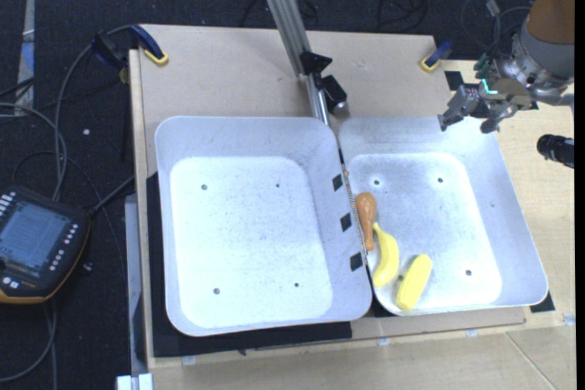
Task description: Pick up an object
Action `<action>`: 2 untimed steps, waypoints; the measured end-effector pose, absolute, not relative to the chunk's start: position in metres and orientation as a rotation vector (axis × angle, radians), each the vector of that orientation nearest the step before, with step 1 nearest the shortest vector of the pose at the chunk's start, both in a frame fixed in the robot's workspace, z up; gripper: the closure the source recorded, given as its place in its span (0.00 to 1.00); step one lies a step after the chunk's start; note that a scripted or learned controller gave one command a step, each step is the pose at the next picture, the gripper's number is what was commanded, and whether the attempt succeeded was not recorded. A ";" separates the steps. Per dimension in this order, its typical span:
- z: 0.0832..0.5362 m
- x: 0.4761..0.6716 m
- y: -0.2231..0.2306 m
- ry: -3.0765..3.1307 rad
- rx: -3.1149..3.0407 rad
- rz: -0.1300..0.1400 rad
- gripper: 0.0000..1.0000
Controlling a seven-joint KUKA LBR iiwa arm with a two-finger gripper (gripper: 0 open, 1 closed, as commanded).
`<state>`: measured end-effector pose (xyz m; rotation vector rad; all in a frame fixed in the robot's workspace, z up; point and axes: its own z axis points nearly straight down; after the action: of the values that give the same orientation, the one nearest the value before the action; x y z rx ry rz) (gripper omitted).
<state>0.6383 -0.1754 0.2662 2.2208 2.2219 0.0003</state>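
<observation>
Camera view, read from your left: the shallow white plastic left bin [183, 196] comes first, with nothing lying on its speckled floor; the matching shallow white right bin [498, 196] holds everything worth picking, all crowded toward its seven o'clock corner against the divider. There you have a small orange-brown wooden peg-shaped piece [366, 213], long axis running twelve to six; just below and touching it, a curved yellow plastic banana [388, 257], bowed from eleven down to six; beside that, a stubby yellow block-shaped object [413, 280], long axis pointing from about one to seven. Further right, the grey two-finger gripper [480, 112] hovers above the bin's one o'clock rim, well apart from all three; nothing sits between its dark fingers, though how wide they stand you cannot tell from here. By my reading the pick is not begun; approach, descent, closing and lifting all remain.
</observation>
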 end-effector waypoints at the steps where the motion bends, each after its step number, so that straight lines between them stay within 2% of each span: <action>1: 0.266 0.638 -0.175 2.222 2.221 0.000 0.00; 2: 0.206 0.642 -0.181 2.224 2.224 -0.005 0.00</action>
<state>0.6416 -0.1813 0.2059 2.2245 2.2244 -0.0047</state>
